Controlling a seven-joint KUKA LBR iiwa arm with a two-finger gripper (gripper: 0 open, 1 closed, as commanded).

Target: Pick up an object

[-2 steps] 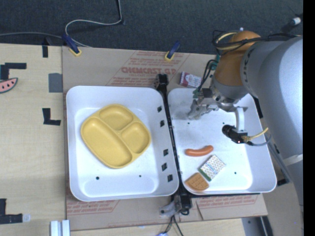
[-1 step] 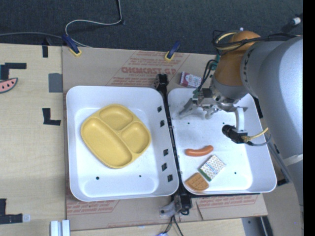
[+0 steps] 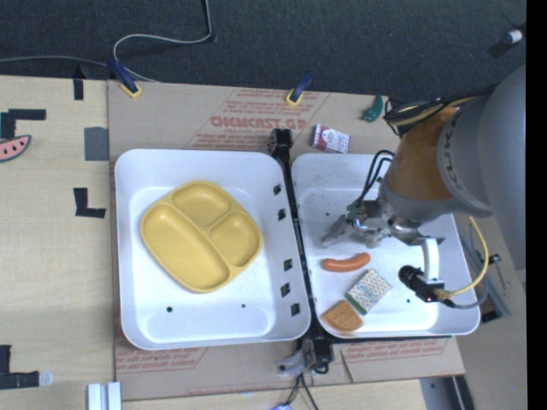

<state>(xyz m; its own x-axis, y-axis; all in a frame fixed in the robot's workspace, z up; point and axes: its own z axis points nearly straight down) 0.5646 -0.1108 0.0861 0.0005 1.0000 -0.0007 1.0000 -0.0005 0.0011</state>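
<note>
In the right bin (image 3: 318,178) lie an orange hot dog (image 3: 345,263), a green-and-white packet (image 3: 369,289) and a brown waffle-like piece (image 3: 341,317) at the front. My gripper (image 3: 338,231) hangs low over the bin's middle, just above and left of the hot dog. Its fingers (image 3: 333,234) point left and stand spread apart, with nothing between them. The grey arm with its orange band (image 3: 419,161) comes in from the right.
The left bin (image 3: 137,314) holds a yellow divided plate (image 3: 201,234). A black divider (image 3: 291,229) runs between the bins. A small red-and-white packet (image 3: 329,138) lies on the cardboard behind the right bin. Cables hang by the arm at the right.
</note>
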